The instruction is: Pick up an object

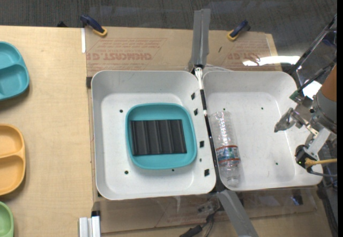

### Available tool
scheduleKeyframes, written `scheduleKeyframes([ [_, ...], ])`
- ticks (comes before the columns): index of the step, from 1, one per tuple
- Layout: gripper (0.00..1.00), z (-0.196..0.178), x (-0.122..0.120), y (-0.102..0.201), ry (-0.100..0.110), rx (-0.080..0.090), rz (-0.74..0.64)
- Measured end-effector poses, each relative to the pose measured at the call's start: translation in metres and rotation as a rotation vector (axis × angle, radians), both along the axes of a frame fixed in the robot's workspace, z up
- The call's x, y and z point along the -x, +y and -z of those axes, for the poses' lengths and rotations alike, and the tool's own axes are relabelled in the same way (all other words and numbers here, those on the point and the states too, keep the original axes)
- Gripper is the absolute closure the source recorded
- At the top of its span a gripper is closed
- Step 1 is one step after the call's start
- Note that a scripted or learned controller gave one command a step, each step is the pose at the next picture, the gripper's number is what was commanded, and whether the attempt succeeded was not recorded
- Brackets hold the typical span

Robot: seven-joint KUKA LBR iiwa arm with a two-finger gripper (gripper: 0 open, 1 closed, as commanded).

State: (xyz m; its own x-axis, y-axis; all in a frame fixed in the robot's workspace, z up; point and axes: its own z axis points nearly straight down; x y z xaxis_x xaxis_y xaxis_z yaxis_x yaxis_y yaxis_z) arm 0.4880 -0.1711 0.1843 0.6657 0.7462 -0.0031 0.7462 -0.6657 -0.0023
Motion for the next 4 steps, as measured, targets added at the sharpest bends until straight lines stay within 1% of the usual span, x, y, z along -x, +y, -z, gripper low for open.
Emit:
scheduleKeyframes([
  [1,0.00,0.005,0.011,-0.043,0.001,0.000,0.012],
  [2,0.00,-0.063,0.010,-0.026,-0.002,0.000,-0.172],
  [3,0.00,-0.060,0.010,-0.039,0.001,0.000,-0.058],
  [4,0.00,-0.073,0.011,-0.044,0.001,0.001,0.141],
])
